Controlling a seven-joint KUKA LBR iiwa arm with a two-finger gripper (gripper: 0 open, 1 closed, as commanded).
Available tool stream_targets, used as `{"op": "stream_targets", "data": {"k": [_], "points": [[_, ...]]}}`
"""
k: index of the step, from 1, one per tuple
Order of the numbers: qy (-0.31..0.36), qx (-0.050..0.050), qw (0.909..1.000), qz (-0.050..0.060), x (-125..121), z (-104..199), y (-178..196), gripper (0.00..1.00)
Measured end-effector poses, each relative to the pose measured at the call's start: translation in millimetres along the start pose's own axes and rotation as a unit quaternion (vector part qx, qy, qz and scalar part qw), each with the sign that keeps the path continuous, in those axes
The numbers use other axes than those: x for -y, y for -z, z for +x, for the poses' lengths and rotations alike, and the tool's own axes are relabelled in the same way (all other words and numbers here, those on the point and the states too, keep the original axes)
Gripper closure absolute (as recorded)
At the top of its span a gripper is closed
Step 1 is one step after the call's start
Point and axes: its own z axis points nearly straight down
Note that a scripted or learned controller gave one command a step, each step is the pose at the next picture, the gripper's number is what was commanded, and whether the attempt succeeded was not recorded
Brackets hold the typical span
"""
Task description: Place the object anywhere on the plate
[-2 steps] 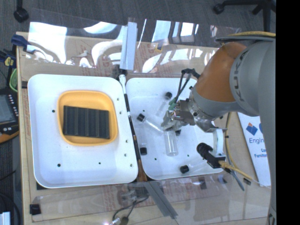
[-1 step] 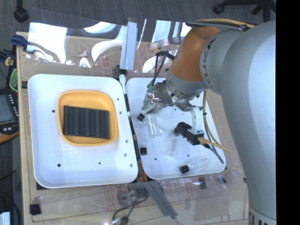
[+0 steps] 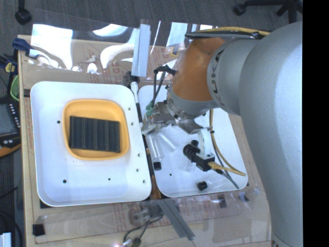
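Note:
A yellow plate (image 3: 95,108) lies in the left bin (image 3: 51,163). A dark ridged rectangular block (image 3: 95,134) rests flat on the plate, filling most of its middle. My gripper (image 3: 156,138) hangs low over the left part of the right bin (image 3: 177,187), close to the wall between the two bins. It is apart from the plate and the block. The arm's orange band and grey body hide much of the right bin.
A small black piece (image 3: 202,185) lies near the front of the right bin. The bins' shared rim (image 3: 144,153) runs just left of the gripper. Brackets and clear panels stand along the bench's back edge (image 3: 140,50).

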Motion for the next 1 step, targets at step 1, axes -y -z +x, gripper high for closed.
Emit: {"op": "stream_targets", "data": {"k": [1], "points": [[0.047, 0.000, 0.9989, -0.001, -47.8, 77.4, 6.1, 1.00]]}}
